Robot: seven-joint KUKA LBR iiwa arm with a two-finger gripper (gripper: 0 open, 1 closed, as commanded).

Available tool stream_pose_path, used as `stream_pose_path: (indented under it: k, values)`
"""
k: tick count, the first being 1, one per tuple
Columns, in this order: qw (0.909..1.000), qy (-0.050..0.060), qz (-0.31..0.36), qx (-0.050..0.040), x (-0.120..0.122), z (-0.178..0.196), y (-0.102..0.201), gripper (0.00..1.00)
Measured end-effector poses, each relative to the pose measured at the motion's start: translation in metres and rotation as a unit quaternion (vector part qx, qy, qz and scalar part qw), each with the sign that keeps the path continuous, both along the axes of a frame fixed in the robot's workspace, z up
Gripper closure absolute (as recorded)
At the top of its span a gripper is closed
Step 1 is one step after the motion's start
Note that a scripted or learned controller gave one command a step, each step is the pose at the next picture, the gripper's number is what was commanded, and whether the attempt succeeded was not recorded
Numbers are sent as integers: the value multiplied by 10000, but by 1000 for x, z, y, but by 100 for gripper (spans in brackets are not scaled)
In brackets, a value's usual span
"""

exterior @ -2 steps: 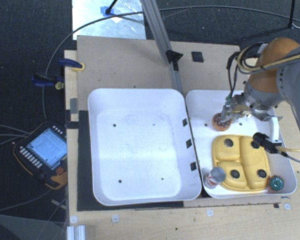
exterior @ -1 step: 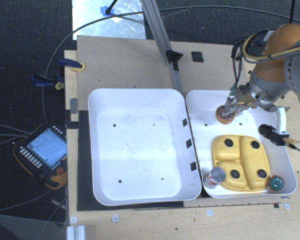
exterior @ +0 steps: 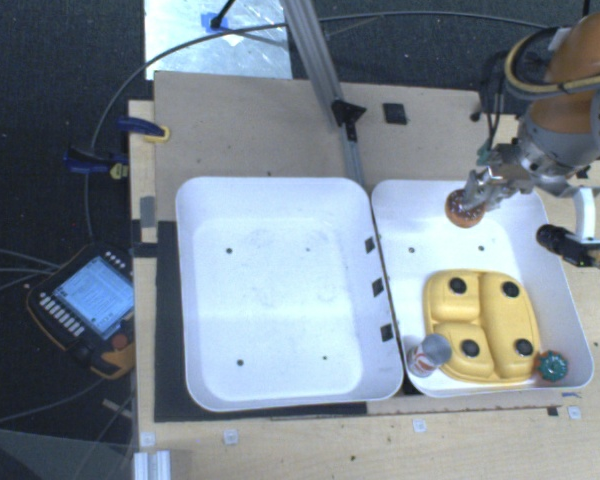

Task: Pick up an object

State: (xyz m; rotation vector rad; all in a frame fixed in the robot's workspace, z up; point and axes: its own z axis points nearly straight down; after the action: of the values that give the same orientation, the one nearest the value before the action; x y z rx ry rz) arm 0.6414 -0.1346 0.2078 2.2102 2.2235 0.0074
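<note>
Arm enters from upper right, orange band above wrist, grey wrist angled down-left. Gripper (exterior: 472, 204) low over far edge of right bin (exterior: 558, 290), tips at a small brown round object (exterior: 464, 214); finger spacing and grasp not discernible.

Bench (exterior: 250, 128) light tan board, dark carpet around. Blue-handled clamps (exterior: 130, 128) at bench edge far left of gripper. Teach pendant (exterior: 85, 303) on floor, far left and nearer camera.

Left bin (exterior: 275, 288) beside right bin, left of gripper. Right bin contents, all nearer camera than gripper: yellow moulded tray (exterior: 485, 326) well below; grey-capped item (exterior: 428, 354) at tray's left corner; teal item (exterior: 553, 367) at tray's right corner.
</note>
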Motion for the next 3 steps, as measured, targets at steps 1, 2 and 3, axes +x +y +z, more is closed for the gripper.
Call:
stream_pose_path:
  k: [1,2,3]
  values:
    - [10000,19,1,5,1,9,0,100]
    - [10000,25,17,12,1,17,49,100]
    - [10000,27,16,13,-2,24,97,100]
